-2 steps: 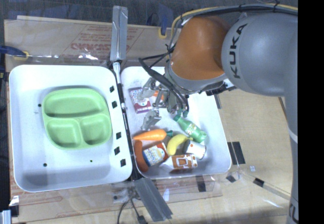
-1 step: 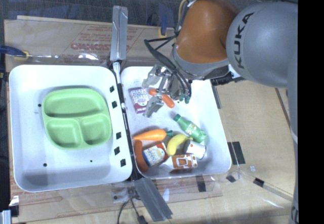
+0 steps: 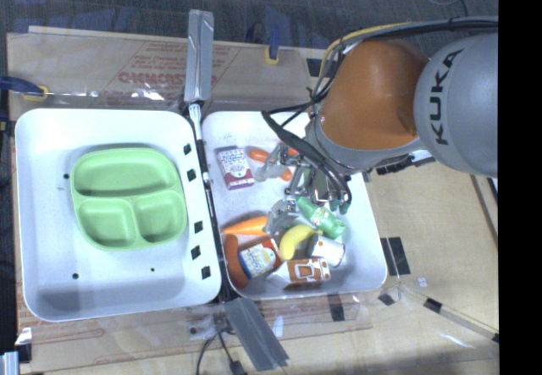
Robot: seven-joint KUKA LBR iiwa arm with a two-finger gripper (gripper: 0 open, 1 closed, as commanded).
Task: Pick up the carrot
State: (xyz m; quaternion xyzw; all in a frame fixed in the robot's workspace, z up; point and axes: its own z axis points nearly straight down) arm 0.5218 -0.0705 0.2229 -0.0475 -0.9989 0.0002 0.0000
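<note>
Camera view: carrot (image 3: 246, 227) lies in the right bin (image 3: 370, 272), left of the banana (image 3: 296, 239), near the bin divider. Gripper (image 3: 315, 187) hangs low over the clutter just right of it, beside a green bottle (image 3: 324, 218); grip state can't tell. Carrot not lifted; the pick is all left to do. Green tray (image 3: 127, 194) in left bin.

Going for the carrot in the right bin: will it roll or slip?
The carrot is tapered and smooth, so it may slip. It lies flat, wedged against the banana and jar, so it probably won't roll. It looks rigid.
</note>
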